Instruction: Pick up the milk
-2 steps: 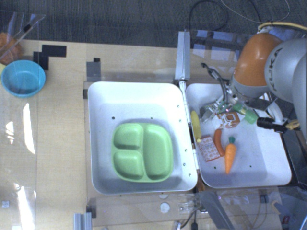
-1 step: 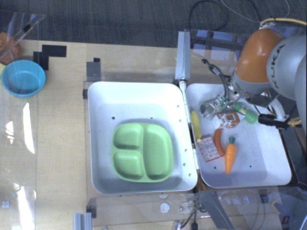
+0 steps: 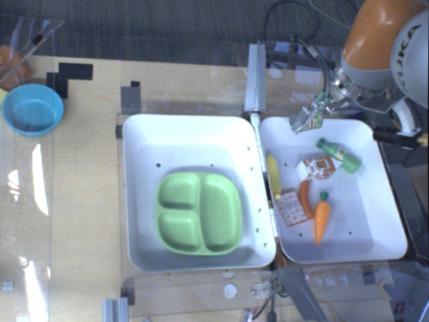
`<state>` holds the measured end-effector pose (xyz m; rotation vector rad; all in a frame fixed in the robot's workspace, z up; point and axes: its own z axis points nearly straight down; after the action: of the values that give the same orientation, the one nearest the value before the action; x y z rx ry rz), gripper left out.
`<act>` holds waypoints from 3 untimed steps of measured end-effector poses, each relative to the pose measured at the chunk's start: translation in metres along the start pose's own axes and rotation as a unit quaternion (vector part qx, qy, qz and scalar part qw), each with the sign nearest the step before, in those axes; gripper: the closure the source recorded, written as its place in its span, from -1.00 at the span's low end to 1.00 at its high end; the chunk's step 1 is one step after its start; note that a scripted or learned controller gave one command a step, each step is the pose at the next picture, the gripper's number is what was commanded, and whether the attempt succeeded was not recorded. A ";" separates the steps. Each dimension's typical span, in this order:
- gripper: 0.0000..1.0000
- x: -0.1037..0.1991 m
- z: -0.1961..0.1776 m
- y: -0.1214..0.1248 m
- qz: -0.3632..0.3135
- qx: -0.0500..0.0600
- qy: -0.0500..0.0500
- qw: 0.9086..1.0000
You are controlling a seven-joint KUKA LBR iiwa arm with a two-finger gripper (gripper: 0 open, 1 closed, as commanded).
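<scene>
the milk, a small brown-and-white carton, lies on its side near the middle of the right bin. at its 2 o'clock lies a green bottle; at its 7 o'clock a sausage and a red-patterned packet; at its 6 o'clock a carrot. a banana lies at its 9 o'clock by the bin wall. the gripper hangs at the milk's 12 o'clock over the bin's far rim, apart from it; whether its fingers are spread cannot be told. the left bin holds a green divided plate.

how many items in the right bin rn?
6. Green bottle at the back, milk carton beside it, corn cob along the left wall, sausage, carrot, and a red patterned packet toward the front. Nothing looks hidden.
</scene>
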<state>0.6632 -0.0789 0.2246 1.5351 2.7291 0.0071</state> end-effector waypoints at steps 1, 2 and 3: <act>1.00 0.024 -0.015 0.023 -0.097 0.001 0.001 0.995; 1.00 -0.039 -0.003 -0.028 0.071 0.001 0.000 0.997; 1.00 -0.047 0.003 -0.020 0.045 0.001 0.000 0.999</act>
<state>0.6708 -0.1289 0.2218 1.6561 2.6581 0.0051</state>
